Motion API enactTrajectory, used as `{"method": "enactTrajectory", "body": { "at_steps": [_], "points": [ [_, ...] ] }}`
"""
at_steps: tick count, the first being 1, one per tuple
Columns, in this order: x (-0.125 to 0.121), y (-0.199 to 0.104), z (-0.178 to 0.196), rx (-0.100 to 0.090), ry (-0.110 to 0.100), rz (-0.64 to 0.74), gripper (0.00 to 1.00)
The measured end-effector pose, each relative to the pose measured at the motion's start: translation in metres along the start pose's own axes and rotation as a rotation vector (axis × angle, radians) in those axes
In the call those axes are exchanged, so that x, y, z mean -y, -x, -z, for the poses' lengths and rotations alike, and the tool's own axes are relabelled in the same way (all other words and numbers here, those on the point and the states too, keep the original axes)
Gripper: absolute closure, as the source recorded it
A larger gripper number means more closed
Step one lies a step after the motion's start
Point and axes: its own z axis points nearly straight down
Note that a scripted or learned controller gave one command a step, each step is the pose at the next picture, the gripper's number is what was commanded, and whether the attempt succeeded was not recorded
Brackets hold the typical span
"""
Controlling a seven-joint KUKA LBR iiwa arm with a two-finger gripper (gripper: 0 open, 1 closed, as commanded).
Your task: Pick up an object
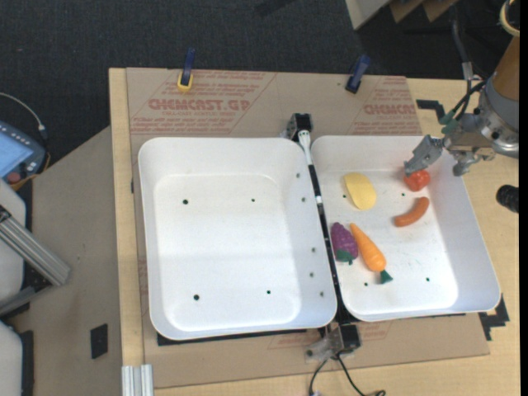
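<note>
**Grey fingers spread above the red piece**

Grey and orange-banded, my arm reaches in from the right edge of the camera view, wrist bent over the far corner of the right bin [470, 221]. My gripper [444, 157] hangs with fingers wide apart, holding nothing. One fingertip sits just above the red object [417, 179]. Nearby lie the orange sausage [411, 212], yellow piece [360, 190], carrot [369, 251] and purple piece [343, 242]. The left bin [165, 159] lies alongside.

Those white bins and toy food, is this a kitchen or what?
Probably a robot lab, not a kitchen. Two white bins sit on a clamped board, a robot arm reaches in, and the carrot looks like a toy.
</note>
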Motion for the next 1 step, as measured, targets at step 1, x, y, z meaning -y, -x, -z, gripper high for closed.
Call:
{"method": "enactTrajectory", "body": {
  "at_steps": [1],
  "points": [
    [0.0378, -0.0285, 0.2345, 0.004, 0.023, 0.003, 0.0]
  ]
}}
